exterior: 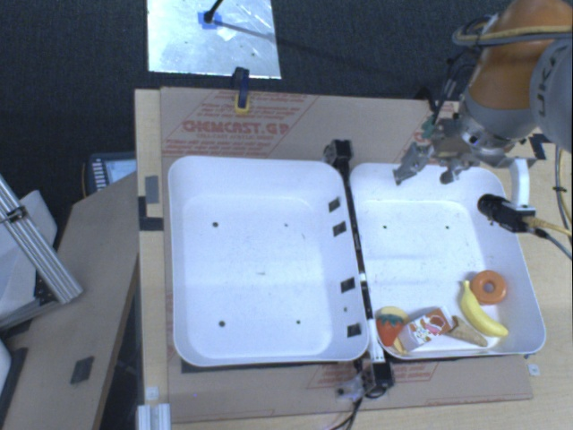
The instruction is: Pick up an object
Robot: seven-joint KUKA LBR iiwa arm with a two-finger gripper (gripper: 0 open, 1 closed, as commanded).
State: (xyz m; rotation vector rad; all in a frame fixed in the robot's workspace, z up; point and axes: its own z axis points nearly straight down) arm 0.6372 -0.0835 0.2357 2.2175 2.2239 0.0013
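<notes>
The gripper (424,169) hangs over the far edge of the right bin (430,231), its 2 fingers spread apart and holding nothing. The banana (482,313) (smooth, curved, yellow) lies well apart in the near right corner, long axis running roughly near-to-far, beside an orange ring (489,286) and a small printed packet (427,326).

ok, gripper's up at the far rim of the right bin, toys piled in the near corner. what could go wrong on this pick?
1. The banana, orange ring, small packet and round toy crowd together, so the fingers may hit a neighbour or grab two.
2. They lie against the right bin near wall; descending there risks striking the rim.
3. The gripper hovers far from the pile, so a straight drop would likely close on nothing.
</notes>
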